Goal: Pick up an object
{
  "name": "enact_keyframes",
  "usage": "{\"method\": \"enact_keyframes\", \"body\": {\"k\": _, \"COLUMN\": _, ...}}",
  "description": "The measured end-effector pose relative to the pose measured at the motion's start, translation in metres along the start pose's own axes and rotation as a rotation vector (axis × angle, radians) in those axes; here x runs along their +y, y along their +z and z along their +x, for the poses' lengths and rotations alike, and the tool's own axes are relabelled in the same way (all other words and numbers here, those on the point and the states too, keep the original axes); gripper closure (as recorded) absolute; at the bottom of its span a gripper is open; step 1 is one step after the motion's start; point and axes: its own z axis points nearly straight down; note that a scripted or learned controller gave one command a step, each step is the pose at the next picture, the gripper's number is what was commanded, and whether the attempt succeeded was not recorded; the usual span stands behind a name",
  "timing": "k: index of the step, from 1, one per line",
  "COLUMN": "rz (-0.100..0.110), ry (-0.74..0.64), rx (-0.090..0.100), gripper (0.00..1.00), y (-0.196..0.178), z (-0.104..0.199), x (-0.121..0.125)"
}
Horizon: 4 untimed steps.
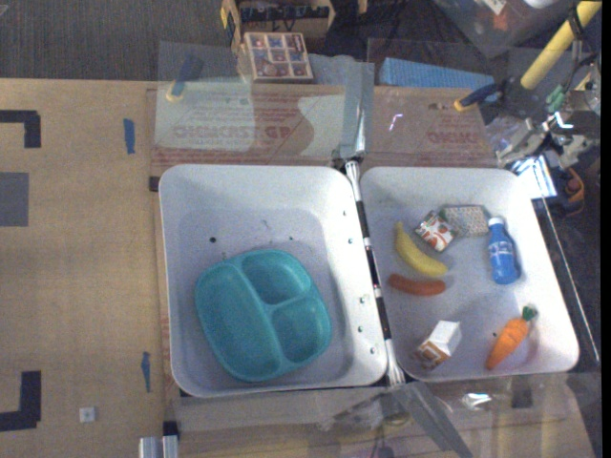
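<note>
Since the task names no particular object, I treat everything in the right bin (558, 284) as a candidate and take the blue bottle (502, 252) as my reference for all positions.

Camera view:
1. The gripper (537, 139) hangs above and slightly right of the blue bottle, outside the bin's far right corner. It is tangled visually with cables and clutter, so I cannot tell whether it is spread or pressed together, and I see nothing held in it.
2. The blue bottle lies on the bin floor with its white cap toward the far wall. Its long axis runs roughly near-to-far, tipped slightly.
3. To the left of the bottle lies a grey mesh pad (467, 219), touching a small printed carton (435, 232). Further left is the banana (419, 254), and just below the banana is a red sausage (416, 285).
4. Below the bottle, towards the near wall, the carrot (507, 341) lies at a slant, leaf end nearest the bottle. Below and left of the bottle, a white and brown box (438, 343) stands apart from the rest.
5. Far to the left of the bottle, the left bin (181, 208) holds a teal divided plate (263, 313).

Judgement: the bottle is the nearest candidate. It lies straight down the picture from the gripper, with free space around it. A grasp should close across its short axis.
</note>
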Motion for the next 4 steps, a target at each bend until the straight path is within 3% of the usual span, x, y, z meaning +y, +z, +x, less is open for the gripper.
{"method": "enact_keyframes", "body": {"k": 1, "rz": -0.001, "ry": -0.126, "rx": -0.001, "gripper": 0.0, "y": 0.097, "z": 0.009, "x": -0.023}}
{"method": "enact_keyframes", "body": {"k": 2, "rz": -0.008, "ry": -0.149, "rx": 0.009, "gripper": 0.0, "y": 0.185, "z": 0.001, "x": -0.031}}
{"method": "enact_keyframes", "body": {"k": 3, "rz": -0.011, "ry": -0.147, "rx": 0.001, "gripper": 1.0, "y": 0.175, "z": -0.003, "x": -0.031}}
{"method": "enact_keyframes", "body": {"k": 4, "rz": -0.003, "ry": -0.15, "rx": -0.002, "gripper": 1.0, "y": 0.111, "z": 0.037, "x": 0.007}}
